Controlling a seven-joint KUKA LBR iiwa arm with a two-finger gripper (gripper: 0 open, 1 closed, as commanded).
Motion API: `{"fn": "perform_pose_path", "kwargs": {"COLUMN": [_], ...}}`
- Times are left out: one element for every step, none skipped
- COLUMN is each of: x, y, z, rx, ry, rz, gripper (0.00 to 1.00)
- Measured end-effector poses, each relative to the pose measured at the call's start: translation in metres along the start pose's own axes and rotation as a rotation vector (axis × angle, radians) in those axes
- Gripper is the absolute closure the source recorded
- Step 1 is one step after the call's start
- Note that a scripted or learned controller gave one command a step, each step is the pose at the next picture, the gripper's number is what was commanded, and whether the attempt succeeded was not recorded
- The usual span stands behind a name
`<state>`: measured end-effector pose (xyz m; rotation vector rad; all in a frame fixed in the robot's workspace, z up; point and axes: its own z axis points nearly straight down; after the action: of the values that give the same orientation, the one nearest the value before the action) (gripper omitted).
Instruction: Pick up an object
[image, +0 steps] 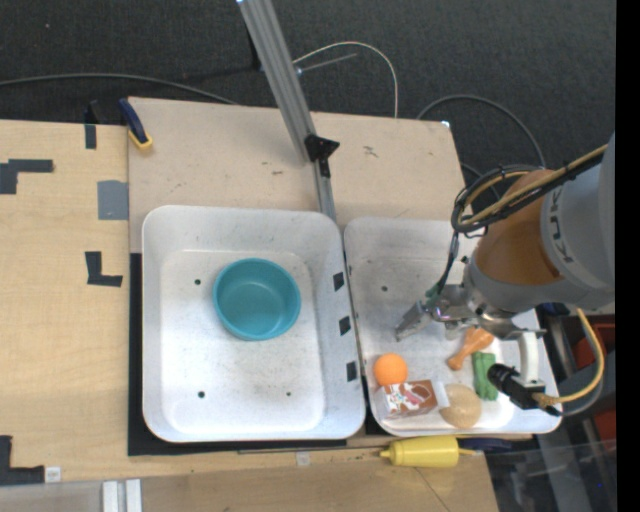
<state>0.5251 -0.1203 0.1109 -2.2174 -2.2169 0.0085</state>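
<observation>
- Two white bins: left bin (170, 300) holds one teal bowl (258, 298).
- Right bin (400, 260) holds one orange ball (391, 369), one brown packet (411, 398), one tan lump (462, 406), and orange (468, 349) and green (485, 375) pieces, partly hidden by the arm.
- One yellow bottle (425, 452) lies on the bench edge.
- One gripper (418, 316) over the right bin, holding nothing visible; jaw spread unclear.

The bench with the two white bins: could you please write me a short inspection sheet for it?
Surface: tan bench, two white bins side by side.
Job's things: right bin holds an orange ball, a brown packet, a beige lump, an orange piece and a green piece.
Clutter: teal bowl in the left bin; yellow bottle lying in front of the right bin.
Grippers: gripper low over the right bin, holding nothing visible.
Cables: black loops on the arm; cables behind the bench.
Surroundings: dark floor, metal pole.
</observation>
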Motion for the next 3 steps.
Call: {"fn": "perform_pose_path", "kwargs": {"x": [0.0,0.001,0.003], "y": [0.001,0.001,-0.008], "z": [0.021,0.01,-0.047], "rx": [-0.008,-0.007,-0.01], "ry": [-0.002,0.0,-0.001], "rz": [-0.001,-0.002,-0.002], "gripper": [0.0,1.0,1.0]}}
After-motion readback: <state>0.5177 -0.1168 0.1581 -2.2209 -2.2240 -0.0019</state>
